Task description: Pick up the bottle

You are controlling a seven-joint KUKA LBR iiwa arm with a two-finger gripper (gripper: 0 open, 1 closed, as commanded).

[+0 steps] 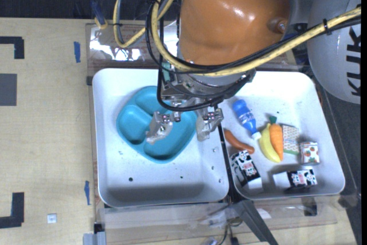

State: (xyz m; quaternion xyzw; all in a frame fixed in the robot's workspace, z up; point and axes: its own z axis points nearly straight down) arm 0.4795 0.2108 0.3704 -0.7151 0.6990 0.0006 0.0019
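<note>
The bottle (245, 116) is blue with a white label and lies slanted in the right bin (304, 86), near its left wall. My gripper (183, 125) hangs over the left bin (109, 123), above the right side of a blue divided dish (133, 121). Its two fingers (160, 127) are spread wide apart, open, with nothing between them but the dish below. The bottle is to the right of the gripper, beyond the wall between the bins. The orange wrist and the cables hide the back of both bins.
In the right bin, close to the bottle, lie a brown sausage (237, 140), a yellow banana (268, 147), an orange carrot (276, 136), two cow-patterned cartons (245, 167) and small boxes (308, 152).
</note>
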